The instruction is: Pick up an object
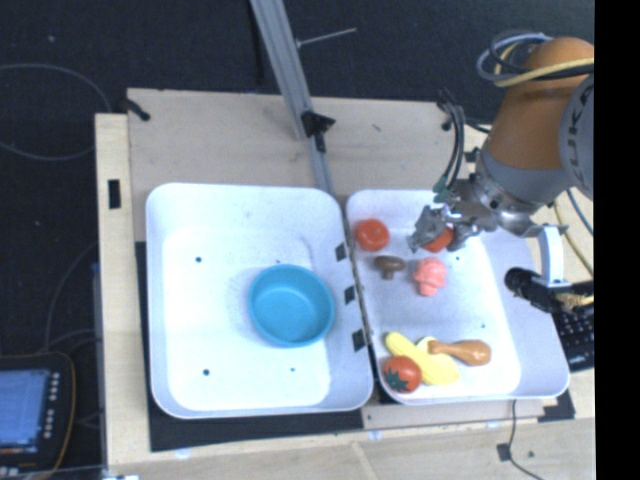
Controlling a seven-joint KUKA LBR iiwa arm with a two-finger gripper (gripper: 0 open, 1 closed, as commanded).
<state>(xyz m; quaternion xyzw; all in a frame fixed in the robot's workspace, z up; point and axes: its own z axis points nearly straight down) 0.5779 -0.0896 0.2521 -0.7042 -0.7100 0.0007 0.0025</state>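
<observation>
Between the pincer's (436, 236) fingers sits a small orange-red object (441, 238), pinched tight, just above the pink ridged plastic toy (431, 276).

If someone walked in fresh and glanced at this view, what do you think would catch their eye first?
Probably the round blue plastic bowl, alone in the middle of the left shallow white bin. Next, the grey arm with its orange band reaching in from the right, its gripper low over the far part of the right shallow white bin. There lie bright toy foods: a red tomato, a pink piece and a yellow banana.
</observation>
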